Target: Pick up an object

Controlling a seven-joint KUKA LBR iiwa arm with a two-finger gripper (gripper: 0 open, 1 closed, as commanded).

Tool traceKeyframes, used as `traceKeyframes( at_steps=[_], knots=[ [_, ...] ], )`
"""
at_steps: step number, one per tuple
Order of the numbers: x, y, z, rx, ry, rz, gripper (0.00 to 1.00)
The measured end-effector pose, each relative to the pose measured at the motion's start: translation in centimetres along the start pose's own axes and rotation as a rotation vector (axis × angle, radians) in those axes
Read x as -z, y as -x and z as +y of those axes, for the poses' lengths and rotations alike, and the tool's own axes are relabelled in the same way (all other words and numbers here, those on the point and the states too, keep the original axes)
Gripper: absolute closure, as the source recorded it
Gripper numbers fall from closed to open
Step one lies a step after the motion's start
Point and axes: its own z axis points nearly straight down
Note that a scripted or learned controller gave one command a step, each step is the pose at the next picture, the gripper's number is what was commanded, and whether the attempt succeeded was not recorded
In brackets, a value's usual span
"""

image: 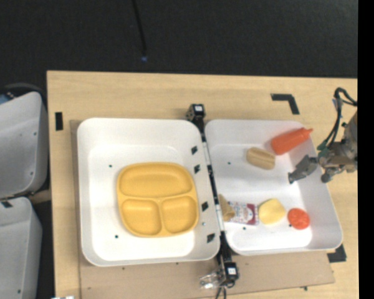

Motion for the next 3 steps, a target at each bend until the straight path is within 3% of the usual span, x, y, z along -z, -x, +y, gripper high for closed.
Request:
traceKeyframes(
  at_steps=[1,3],
  knots=[
    [0.7,-0.1,0.3,0.004,0.012,-0.003,0.0],
    [-8.9,1.8,0.8,0.001,0.009,-0.004,0.0]
  ],
)
